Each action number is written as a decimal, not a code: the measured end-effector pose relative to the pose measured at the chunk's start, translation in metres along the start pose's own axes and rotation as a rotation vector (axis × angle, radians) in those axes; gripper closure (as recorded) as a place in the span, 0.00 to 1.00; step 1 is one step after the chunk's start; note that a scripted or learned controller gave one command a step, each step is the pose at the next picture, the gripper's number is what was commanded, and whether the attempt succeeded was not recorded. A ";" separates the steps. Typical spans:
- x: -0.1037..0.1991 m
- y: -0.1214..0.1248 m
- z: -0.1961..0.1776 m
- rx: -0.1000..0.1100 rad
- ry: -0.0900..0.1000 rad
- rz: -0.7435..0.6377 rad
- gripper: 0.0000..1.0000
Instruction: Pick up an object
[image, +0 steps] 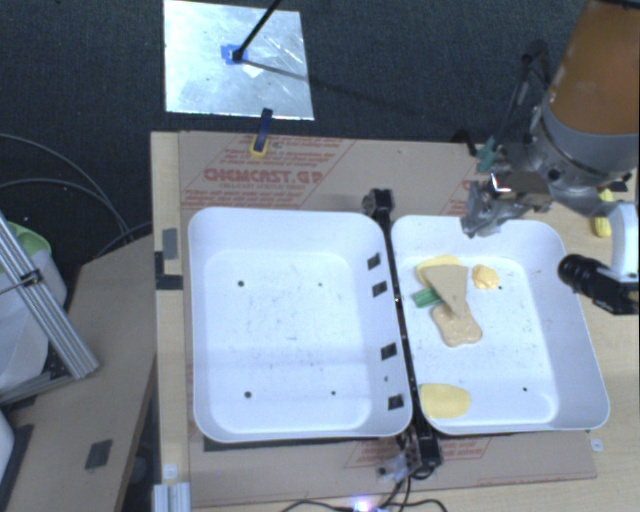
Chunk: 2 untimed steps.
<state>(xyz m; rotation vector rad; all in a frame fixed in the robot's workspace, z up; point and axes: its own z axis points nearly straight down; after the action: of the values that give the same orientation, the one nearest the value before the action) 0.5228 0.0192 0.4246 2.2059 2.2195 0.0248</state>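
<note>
My gripper (482, 222) hovers above the right bin's (560, 300) far rim; finger state unclear. The tan wedge (450, 290) lies nearer me inside, long axis running toward me.

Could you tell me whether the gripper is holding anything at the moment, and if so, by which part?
Nothing is held. The gripper hangs above the right bin's far rim with nothing between its fingers; the tan pieces lie on the bin floor.
</note>
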 end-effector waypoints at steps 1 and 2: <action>0.045 -0.037 0.085 0.026 -0.001 -0.002 1.00; 0.052 -0.036 0.027 0.012 -0.001 0.001 1.00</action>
<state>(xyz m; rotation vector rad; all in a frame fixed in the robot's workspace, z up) 0.4871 0.0711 0.3971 2.2124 2.2247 0.0103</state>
